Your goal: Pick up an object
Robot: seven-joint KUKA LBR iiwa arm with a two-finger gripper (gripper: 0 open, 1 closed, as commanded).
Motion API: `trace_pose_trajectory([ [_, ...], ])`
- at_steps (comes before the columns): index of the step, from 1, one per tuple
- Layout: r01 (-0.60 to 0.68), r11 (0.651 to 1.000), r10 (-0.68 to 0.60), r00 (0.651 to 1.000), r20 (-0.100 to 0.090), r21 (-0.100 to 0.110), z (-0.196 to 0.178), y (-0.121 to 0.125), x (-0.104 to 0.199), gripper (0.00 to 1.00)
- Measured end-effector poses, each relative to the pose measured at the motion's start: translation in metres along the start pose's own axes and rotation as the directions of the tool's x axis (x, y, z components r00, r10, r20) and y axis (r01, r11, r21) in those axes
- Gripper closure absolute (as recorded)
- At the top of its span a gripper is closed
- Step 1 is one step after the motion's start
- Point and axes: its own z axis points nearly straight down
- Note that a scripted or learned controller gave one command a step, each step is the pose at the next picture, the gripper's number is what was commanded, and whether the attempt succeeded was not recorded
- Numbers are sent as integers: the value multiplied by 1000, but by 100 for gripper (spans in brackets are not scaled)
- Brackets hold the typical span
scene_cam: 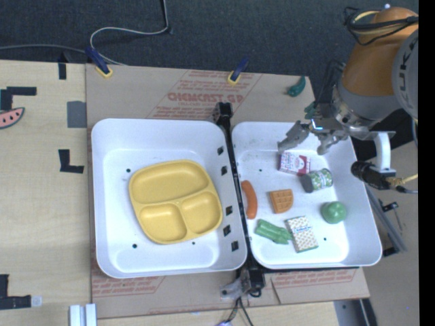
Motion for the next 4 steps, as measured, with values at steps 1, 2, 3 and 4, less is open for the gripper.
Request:
trace_pose_trajectory([
  [1,-1,1000,1,1000,0,1,156,3,-39,0],
  [2,-1,1000,1,1000,1,-2,163,8,-40,0],
  [3,0,1000,0,1000,2,-6,163,24,-13,0],
  [4,0,1000,0,1000,3,-6,153,24,-14,100],
])
